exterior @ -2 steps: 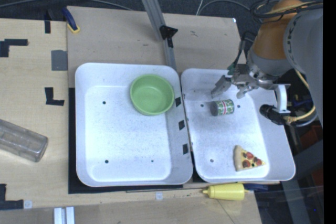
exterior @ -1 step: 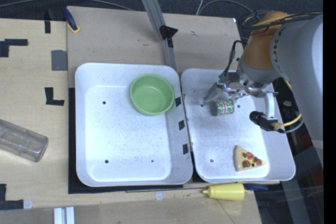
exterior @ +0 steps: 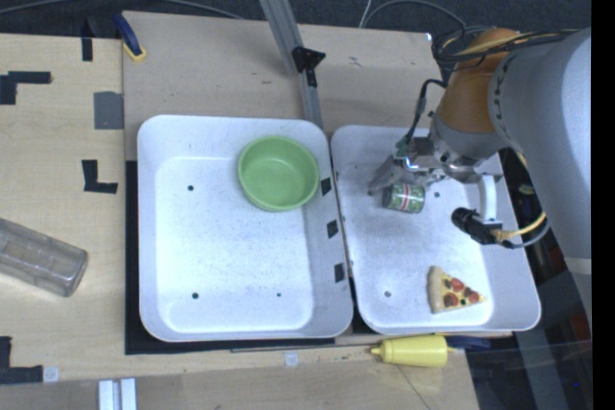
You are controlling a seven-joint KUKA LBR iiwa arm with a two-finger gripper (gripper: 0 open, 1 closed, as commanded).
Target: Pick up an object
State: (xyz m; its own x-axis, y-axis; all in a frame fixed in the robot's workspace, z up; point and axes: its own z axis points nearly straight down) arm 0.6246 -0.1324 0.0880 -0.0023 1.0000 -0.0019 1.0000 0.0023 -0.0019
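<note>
the arm's jaws [exterior: 407, 180] sit low in the right bin [exterior: 370, 254], right at a small green-labelled can [exterior: 405, 198] lying on its side; whether they are apart or clamped on it i cannot tell. a toy pizza slice [exterior: 454, 290] lies near that bin's front corner. a green bowl [exterior: 278, 172] rests in the left bin [exterior: 183, 302]. a yellow bottle [exterior: 416, 350] lies on the table [exterior: 202, 62].
</note>
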